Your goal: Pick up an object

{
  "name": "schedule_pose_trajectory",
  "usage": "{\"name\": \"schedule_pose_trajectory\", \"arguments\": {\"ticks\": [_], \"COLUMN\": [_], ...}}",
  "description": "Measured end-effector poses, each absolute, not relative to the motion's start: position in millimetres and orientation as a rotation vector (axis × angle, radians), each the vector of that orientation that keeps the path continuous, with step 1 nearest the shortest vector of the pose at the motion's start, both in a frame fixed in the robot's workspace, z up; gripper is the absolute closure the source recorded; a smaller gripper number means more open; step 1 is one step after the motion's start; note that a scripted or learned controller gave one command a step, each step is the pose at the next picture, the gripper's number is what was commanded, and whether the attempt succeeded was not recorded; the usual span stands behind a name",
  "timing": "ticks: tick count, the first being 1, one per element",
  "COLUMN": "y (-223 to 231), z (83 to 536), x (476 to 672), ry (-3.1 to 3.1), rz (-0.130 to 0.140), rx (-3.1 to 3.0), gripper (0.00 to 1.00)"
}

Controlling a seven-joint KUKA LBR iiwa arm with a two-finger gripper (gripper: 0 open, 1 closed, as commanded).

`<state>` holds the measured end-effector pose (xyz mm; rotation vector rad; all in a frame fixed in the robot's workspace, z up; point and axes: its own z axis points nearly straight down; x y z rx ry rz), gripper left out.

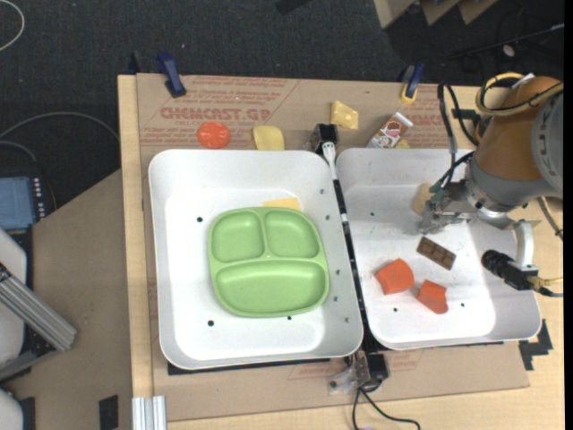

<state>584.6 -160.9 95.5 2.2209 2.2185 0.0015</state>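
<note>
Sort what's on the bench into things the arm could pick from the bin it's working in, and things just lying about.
For the job, in the right bin under the gripper:
brown block
large orange block
small orange block

Lying about:
green divided plate in the left bin
orange disc
yellow pieces
small packet

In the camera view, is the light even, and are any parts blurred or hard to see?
In the camera view the light is soft and even; the green divided plastic plate casts only a faint shadow in the left white bin. The hand looks slightly blurred, while the brown rectangular block and the two orange blocks stay readable.
</note>
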Motion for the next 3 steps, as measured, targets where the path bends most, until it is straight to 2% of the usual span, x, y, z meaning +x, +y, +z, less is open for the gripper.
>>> {"name": "schedule_pose_trajectory", "arguments": {"ticks": [1, 2, 3], "y": [-161, -166, -179], "z": [95, 86, 88], "x": [584.3, 660.4, 606.8], "ry": [2.219, 2.219, 2.217], "rz": [0.001, 0.006, 0.003], "rx": [2.222, 2.212, 2.220], "gripper": [0.00, 0.00, 0.00]}}
